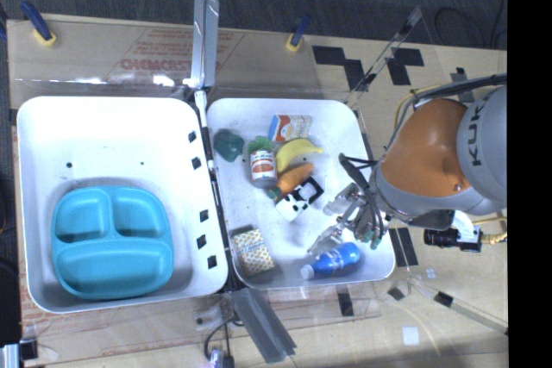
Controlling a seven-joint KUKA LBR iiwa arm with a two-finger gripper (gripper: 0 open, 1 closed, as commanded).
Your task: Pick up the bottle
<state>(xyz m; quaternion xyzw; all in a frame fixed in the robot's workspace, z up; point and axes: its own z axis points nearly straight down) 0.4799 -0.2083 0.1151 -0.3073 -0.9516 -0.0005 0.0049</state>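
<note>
My two-finger gripper (pixel 345 218) hangs low over the right-hand white bin (pixel 366 142), near its right wall, with the blue plastic bottle (pixel 334 260) lying on its side just beneath it in the bin's near right corner, white cap pointing toward the bin's middle. From this slanted overhead view I cannot tell whether the fingers are apart or together; nothing is visibly between them. The bottle lies clear of the clutter toward the far side of the bin: a yellow banana (pixel 297 152), an orange carrot-like piece (pixel 295 175), a small labelled can (pixel 262 166) and a black-and-white block (pixel 297 198), while a patterned sponge-like pad (pixel 253 250) sits near the near left corner. To do this well, I judge the fingers should straddle the bottle across its width at mid-body, then descend squarely, keeping off the bin's near wall, since a rounded bottle may roll away if touched off-centre.
</note>
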